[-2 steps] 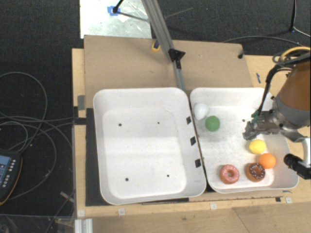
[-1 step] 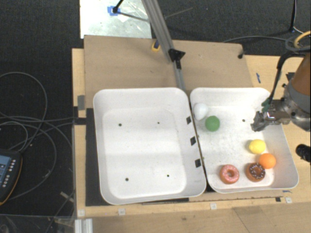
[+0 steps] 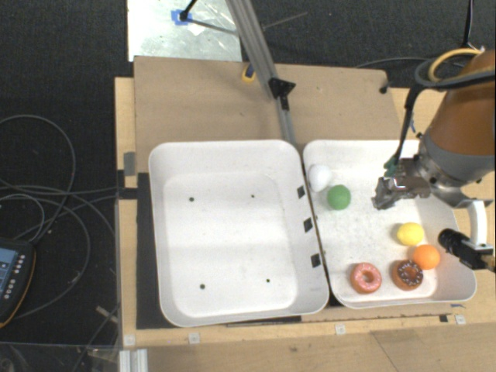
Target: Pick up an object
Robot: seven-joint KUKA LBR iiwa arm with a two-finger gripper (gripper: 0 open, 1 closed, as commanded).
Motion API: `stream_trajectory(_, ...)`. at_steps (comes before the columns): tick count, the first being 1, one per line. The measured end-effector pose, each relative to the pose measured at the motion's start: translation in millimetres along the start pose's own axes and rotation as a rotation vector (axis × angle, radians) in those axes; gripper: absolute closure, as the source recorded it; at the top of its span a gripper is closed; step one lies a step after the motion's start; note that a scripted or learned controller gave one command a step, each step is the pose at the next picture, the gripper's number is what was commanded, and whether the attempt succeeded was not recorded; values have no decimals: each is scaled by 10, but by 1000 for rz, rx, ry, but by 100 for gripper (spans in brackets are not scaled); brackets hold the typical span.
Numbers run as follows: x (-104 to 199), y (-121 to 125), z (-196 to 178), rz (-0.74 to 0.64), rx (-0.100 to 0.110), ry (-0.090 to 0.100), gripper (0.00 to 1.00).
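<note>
— Over right bin [image 3: 457, 285]: arm [image 3: 465, 122] reaching in from right edge, orange band above grey wrist. Gripper [image 3: 385, 196] hanging above bin's upper middle, dark and small at this angle. Fingers: cannot tell whether spread or closed. Nothing visible between them.

— Noted. Contents of that bin?

— Six pieces. White ball [image 3: 319, 177] tight against left wall, near the top corner. Green ball [image 3: 338, 198] just beside it, down and to the right, close to touching. Yellow ball [image 3: 410, 233] further right, below gripper. Orange ball [image 3: 426, 256] just under the yellow one, nearly touching. Brown donut [image 3: 408, 274] with sprinkles along the near wall, touching or almost touching the orange ball. Pink donut [image 3: 366, 277] to its left, lying flat, slightly apart.

— Nearest to gripper?

— Green ball to its left, yellow ball below and right. Gripper between the two, apart from both. Height above bin floor: not readable from this slant.

— Left bin [image 3: 178, 161]?

— White, shallow, four small dark dots on floor. Joined to right bin along middle seam with dark clips.

— Surroundings?

— Brown board [image 3: 201, 99] beneath both bins. Grey pole [image 3: 256, 37] slanting from the top down to the seam between bins. Black cables [image 3: 39, 208] looping over dark floor at left. Handheld controller [image 3: 12, 273] at far left edge, partly cut off.
</note>
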State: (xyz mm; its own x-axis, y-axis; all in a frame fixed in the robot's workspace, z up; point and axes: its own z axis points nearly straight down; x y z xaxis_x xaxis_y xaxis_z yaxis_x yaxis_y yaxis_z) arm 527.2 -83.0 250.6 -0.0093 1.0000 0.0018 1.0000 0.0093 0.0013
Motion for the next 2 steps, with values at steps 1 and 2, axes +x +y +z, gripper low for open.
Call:
stream_trajectory(1,499,198,-46,-1,-2,0,100)
stream_trajectory(2,1037,290,106,-1,1,1,100)
